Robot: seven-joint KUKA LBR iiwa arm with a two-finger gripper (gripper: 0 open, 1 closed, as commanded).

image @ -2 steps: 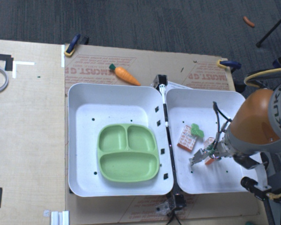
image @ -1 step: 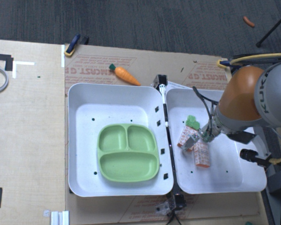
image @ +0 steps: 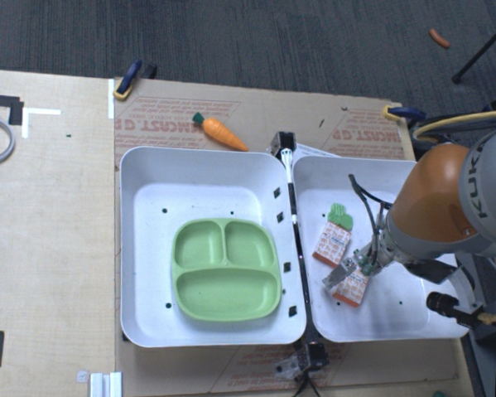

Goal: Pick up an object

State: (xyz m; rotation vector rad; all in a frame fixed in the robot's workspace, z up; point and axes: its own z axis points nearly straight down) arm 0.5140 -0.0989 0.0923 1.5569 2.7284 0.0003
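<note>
Carton (image: 351,288) near-left in right bin (image: 391,321), 2nd carton (image: 332,242) just beside | gripper (image: 354,268) low over it, lined up for grab | clenched or released: can't tell

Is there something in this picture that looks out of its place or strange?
Yes. A toy carrot lies on the cardboard behind the left bin, outside both bins. A small orange object also lies on the dark floor, far from the bench.

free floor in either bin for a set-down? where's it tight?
Left bin: bare strip behind the green divided plate, plus margins along its left wall. Right bin: bare floor near its front wall and at the back corner. Crowded mid-right bin, where the pincer sits among two small cartons.
</note>
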